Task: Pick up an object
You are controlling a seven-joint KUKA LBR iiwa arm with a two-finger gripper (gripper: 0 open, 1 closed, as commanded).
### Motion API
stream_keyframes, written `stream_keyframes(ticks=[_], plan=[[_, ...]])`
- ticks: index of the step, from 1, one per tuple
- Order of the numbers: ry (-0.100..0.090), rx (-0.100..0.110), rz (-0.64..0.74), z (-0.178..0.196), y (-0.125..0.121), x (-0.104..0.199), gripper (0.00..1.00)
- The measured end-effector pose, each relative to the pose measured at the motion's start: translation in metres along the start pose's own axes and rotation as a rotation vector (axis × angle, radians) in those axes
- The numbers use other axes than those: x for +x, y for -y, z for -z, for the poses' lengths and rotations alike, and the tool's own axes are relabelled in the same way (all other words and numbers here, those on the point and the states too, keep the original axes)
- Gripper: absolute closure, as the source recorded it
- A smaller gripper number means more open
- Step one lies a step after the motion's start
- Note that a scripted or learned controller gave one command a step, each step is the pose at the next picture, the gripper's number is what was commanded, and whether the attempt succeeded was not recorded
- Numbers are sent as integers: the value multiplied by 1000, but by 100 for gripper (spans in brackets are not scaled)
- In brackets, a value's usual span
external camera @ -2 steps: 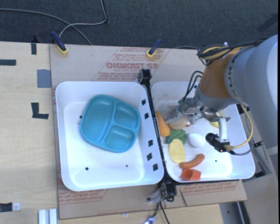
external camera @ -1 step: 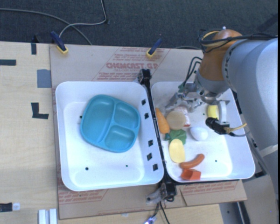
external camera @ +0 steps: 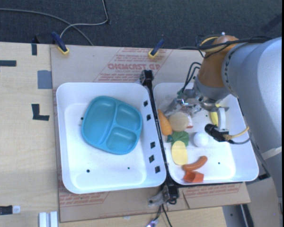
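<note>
End effector (external camera: 183,104) sits low in the right bin (external camera: 236,167), just above a tan round toy food (external camera: 178,122); grip state can't tell. Carrot (external camera: 164,124), green piece (external camera: 179,137), white ball (external camera: 200,139), sausage (external camera: 195,163) lie nearby; blue divided plate (external camera: 111,125) in left bin (external camera: 71,169).

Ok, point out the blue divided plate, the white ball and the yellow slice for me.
blue divided plate (external camera: 112,124), camera view, center ridge.
white ball (external camera: 200,139), camera view, its top.
yellow slice (external camera: 179,152), camera view, middle of its face.

A pale wooden bench (external camera: 19,141) bears a brown cardboard sheet (external camera: 128,65). Two shallow white plastic bins sit side by side on it, left (external camera: 68,174) and right (external camera: 244,167).
</note>
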State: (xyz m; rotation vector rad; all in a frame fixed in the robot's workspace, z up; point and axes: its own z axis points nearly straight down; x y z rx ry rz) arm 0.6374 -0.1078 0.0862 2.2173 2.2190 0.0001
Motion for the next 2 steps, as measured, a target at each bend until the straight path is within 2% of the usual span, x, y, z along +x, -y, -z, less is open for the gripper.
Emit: stream_keyframes(ticks=[1, 2], plan=[[0, 1, 0, 9, 0, 0, 100], [-4, 4, 1, 98, 68, 37, 100]])
